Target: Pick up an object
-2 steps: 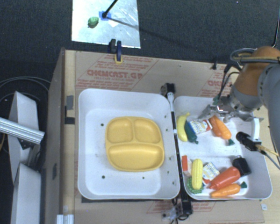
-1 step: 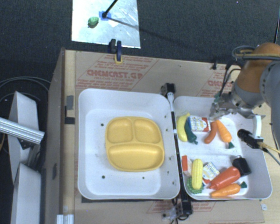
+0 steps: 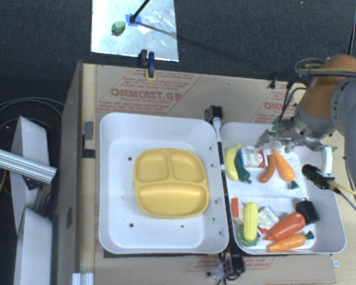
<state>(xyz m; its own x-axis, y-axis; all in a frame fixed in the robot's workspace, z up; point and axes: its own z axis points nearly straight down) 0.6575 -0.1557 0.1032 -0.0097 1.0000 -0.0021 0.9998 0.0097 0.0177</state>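
From the camera view, two white bins are seen side by side on the surface. A yellow divided tray (image 3: 170, 182) lies in the left bin (image 3: 113, 183). The right bin (image 3: 334, 227) holds toy food: a banana (image 3: 230, 162), two carrots (image 3: 284, 167) near the top, a corn cob (image 3: 250, 221) and a large carrot (image 3: 287, 225) below. The tool (image 3: 283, 138) is placed over the bin's upper edge, just above the carrots; whether it is spread or pressed together cannot be told.
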